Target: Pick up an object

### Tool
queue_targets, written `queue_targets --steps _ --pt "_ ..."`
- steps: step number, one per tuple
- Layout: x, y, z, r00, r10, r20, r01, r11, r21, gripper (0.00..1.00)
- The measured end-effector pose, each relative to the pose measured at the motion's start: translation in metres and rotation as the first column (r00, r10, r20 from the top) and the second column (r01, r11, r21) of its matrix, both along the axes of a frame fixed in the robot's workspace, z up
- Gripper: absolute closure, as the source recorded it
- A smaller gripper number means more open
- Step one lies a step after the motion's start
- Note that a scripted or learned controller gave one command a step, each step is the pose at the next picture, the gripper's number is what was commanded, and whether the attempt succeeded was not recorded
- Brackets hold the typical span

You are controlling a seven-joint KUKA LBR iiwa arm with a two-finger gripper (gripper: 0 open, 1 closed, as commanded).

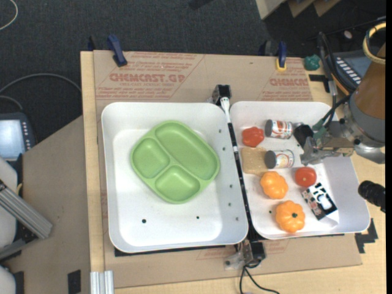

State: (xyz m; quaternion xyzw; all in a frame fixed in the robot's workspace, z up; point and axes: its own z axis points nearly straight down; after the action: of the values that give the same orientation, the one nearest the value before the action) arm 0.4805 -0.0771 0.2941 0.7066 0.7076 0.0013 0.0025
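Over the right bin (343, 225), the gripper (308, 154) is hovering, finger state unclear, beside a red tomato (305, 176): light, smooth, round, best gripped across its middle.

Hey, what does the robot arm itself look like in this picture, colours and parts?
The arm enters from the right: a rounded grey body with an orange band above the wrist. Black cables loop beside it. At its end sits a claw of grey metal with dark fittings, over the right bin. No markings can be read on it.
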Motion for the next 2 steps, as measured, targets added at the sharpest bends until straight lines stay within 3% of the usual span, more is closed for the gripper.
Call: queue_targets --steps 1,2 --pt "-0.004 0.057 -0.116 1.0 0.003 -0.019 -0.003 1.0 0.005 1.0" --pt "-0.001 0.053 -0.099 1.0 -0.002 -0.002 0.002 1.0 0.001 1.0"
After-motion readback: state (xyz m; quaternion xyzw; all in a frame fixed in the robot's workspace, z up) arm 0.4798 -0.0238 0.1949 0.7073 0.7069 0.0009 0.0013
